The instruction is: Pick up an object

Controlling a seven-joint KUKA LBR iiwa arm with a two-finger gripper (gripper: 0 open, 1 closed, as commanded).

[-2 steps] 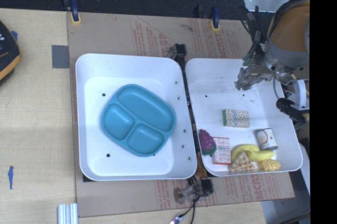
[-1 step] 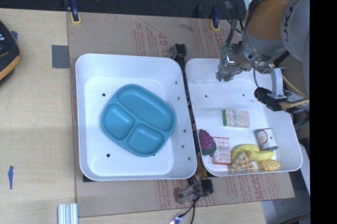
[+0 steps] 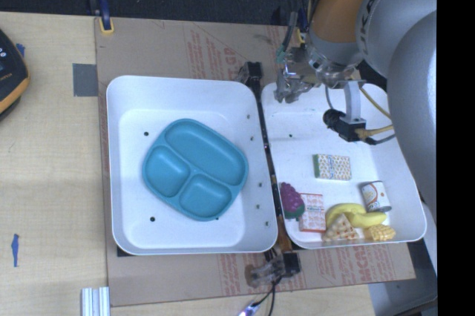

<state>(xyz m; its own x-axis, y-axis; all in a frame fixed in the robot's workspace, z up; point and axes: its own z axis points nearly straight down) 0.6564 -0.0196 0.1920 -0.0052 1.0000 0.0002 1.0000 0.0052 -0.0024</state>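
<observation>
Yellow banana (image 3: 355, 215) well below jaws (image 3: 291, 90)

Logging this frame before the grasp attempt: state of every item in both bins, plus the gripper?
blue divided plate: flat, right side up, in left bin
small patterned packet: lying flat, right bin
small can: on its side
banana: lying flat
purple grapes: against the bin's left wall
gripper: over the right bin's far end, nothing seen in it

Even, bright overhead light; soft shadows inside white bins (image 3: 119, 159); mild blur overall; dark top background.
</observation>
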